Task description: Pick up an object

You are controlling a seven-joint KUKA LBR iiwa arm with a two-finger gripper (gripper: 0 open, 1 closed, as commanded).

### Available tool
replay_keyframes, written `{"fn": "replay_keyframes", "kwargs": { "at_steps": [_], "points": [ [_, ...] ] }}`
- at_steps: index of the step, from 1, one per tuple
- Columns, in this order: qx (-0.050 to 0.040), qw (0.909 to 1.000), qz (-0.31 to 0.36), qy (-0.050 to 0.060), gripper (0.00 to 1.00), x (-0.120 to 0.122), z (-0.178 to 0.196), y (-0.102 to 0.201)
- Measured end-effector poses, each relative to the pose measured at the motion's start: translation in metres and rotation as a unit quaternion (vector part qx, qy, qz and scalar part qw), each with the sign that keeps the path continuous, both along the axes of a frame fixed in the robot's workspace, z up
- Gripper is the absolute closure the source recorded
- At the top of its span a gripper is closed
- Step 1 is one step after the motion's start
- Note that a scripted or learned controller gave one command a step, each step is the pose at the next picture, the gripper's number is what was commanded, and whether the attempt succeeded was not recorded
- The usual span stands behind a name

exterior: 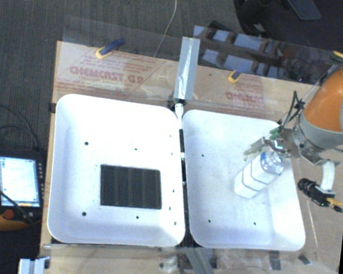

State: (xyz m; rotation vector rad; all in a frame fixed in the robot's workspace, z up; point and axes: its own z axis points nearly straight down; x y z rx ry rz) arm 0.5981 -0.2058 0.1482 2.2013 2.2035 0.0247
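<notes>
White, boxy plastic object (251,180) with a clear bottle-like top is lying in the right shallow white bin (284,231), just under the two-finger gripper (269,148). Whether anything is being grasped: I cannot tell. Advice: centring over the object before lifting. Dark ribbed rectangular pad (130,187) is lying in the left bin (73,127).
</notes>
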Motion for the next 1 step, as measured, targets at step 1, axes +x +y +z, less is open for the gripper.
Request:
{"fn": "replay_keyframes", "kwargs": {
  "at_steps": [1],
  "points": [
    [0.0024,0.9998,0.013,0.014,0.0,-0.0004,-0.0245,-0.0028]
  ]
}}
